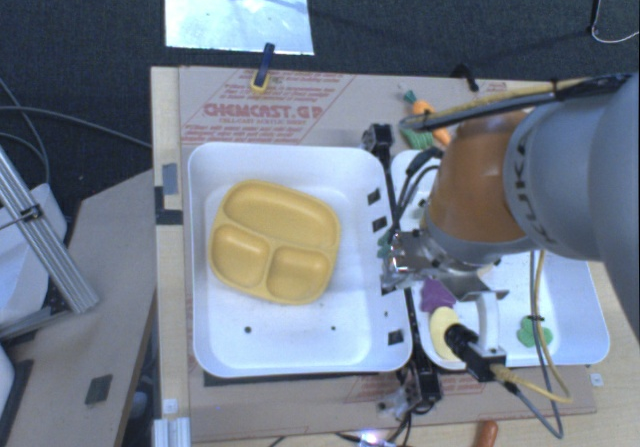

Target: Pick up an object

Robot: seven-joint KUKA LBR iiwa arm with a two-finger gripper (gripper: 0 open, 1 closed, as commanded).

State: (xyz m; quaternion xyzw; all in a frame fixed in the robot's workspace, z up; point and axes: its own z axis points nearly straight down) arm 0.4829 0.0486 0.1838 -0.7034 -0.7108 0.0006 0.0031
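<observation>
Two white bins: left bin [215,335] holds one yellow tray [274,240]; arm [520,180] covers right bin [580,330], purple [437,292], yellow [441,323], green [527,333] objects at its 6 o'clock; gripper [432,270] hidden, state unknowable.

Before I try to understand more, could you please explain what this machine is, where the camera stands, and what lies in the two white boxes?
The picture is taken from one fixed camera above the bench, looking down at a slant. The big grey and orange shape is a robot arm reaching in from the right. Its tool is hidden under the wrist, over the right bin, so I cannot tell if it holds anything. The left bin holds a yellow divided tray. In the right bin a purple object, a yellow one and a small green one lie.
</observation>
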